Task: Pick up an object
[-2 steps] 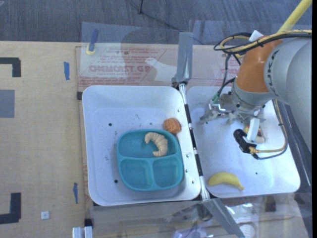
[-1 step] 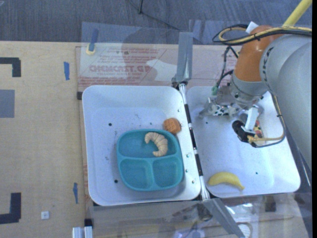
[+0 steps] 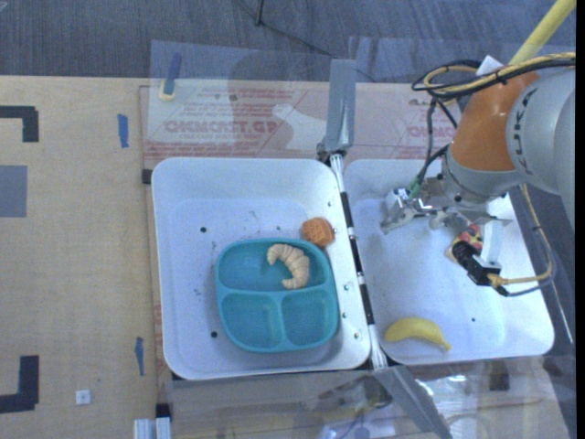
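Observation:
My gripper point(image 3: 397, 211) hangs over the upper left part of the right bin point(image 3: 512, 332), below the arm's orange band. A yellow banana point(image 3: 417, 332) lies near that bin's front left corner, well apart from the gripper. A small red and yellow object point(image 3: 469, 237) sits to the right of the gripper, partly hidden by the wrist. In the left bin point(image 3: 183, 245) a blue divided plate point(image 3: 274, 323) holds a croissant point(image 3: 292, 263) in its far compartment. An orange round item point(image 3: 317, 231) rests just beyond the plate by the bin's right wall.
A black cable with a connector point(image 3: 477, 268) loops from the wrist over the right bin. A grey divider point(image 3: 352, 245) separates the bins. Clear plastic sheeting point(image 3: 238, 108) lies behind them on the wooden bench.

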Controlling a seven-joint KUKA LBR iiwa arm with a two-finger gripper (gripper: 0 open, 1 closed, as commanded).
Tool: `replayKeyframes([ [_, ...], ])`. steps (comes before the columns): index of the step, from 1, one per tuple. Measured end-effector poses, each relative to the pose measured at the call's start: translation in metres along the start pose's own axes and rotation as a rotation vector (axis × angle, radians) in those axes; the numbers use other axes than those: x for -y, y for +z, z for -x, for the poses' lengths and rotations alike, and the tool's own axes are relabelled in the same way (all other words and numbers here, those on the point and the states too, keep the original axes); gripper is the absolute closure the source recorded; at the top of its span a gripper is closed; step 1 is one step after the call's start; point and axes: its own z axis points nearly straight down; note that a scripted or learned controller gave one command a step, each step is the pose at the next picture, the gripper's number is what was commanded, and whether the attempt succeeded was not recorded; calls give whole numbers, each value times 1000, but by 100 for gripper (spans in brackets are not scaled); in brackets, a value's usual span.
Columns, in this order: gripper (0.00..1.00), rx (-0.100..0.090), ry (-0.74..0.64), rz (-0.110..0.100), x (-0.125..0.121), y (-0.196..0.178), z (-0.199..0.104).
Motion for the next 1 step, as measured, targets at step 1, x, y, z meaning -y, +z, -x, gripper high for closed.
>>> replayKeyframes([
  [1, 0, -10, -10, -59, -35, 12, 8],
])
